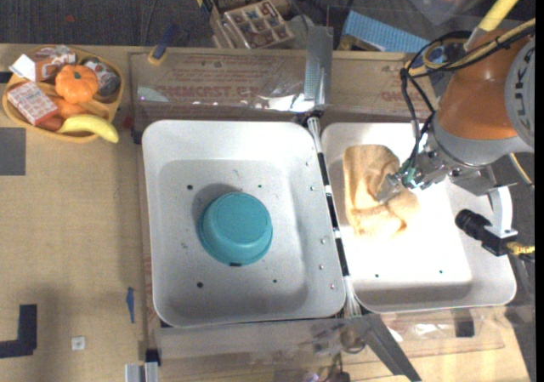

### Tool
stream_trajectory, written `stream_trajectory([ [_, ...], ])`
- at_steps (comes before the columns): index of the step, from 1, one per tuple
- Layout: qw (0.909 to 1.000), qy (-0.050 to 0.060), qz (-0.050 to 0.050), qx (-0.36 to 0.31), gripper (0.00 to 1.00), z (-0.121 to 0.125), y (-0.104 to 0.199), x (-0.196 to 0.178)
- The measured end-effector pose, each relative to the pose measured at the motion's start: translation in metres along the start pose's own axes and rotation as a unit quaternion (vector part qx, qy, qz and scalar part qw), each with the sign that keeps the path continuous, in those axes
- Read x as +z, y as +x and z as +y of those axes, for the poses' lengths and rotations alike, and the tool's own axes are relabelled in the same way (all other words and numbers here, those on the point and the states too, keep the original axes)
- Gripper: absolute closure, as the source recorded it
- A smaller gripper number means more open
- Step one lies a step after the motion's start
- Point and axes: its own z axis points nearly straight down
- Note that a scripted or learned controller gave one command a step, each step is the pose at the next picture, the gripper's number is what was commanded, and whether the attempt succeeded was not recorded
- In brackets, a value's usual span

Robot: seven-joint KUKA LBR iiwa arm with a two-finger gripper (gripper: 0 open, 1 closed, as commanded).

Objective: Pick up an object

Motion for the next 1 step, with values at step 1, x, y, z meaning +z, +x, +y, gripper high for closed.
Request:
stream_trajectory([
  [1, 0.9998, -0.001, -0.001, -0.019, 1.0, 0.0124, -0.0069, -0.0278],
])
